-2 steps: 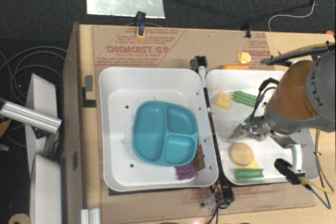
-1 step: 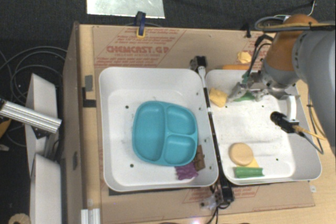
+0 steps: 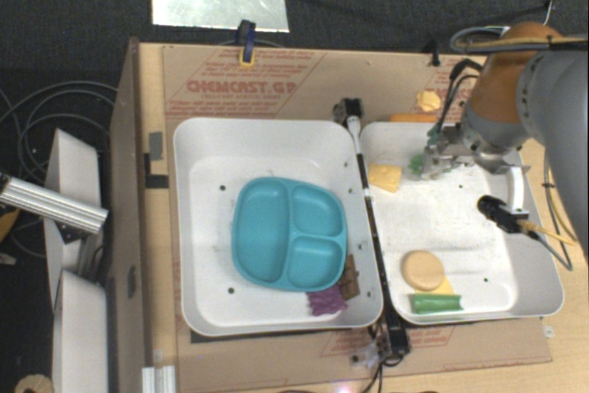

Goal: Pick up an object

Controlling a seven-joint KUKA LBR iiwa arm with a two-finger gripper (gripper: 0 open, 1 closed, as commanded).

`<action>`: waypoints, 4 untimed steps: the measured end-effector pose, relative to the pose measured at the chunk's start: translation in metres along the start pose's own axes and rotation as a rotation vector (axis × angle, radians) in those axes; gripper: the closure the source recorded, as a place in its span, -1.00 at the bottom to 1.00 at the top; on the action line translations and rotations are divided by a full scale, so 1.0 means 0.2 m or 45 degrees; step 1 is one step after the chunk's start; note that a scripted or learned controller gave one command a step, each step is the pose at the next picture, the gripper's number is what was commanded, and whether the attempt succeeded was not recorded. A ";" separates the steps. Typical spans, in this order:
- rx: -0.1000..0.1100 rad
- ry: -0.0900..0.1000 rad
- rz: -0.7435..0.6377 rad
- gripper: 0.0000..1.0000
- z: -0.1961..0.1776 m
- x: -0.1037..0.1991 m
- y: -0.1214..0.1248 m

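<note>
Hovering low in the right bin, gripper; fingers' state impossible to tell. Just beside, a yellow wedge: probably soft, light; best pinched across its flat sides.

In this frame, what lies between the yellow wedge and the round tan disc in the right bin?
Camera view: bare white bin floor between the yellow wedge and the round tan disc. The green stick lies past the disc.
</note>
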State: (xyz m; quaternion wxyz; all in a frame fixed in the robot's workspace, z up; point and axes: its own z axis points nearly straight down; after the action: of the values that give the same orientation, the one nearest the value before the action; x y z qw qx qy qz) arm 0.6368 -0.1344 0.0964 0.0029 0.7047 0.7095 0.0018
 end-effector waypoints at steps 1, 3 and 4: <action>-0.005 -0.007 0.013 1.00 -0.47 -0.32 -0.08; 0.005 0.002 0.003 -1.00 -0.66 0.04 -0.16; 0.013 0.002 0.002 -1.00 -0.06 0.00 0.03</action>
State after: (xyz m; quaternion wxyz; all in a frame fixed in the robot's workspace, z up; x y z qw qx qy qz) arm 0.6430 -0.1346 0.1087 -0.0014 0.7052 0.7090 -0.0013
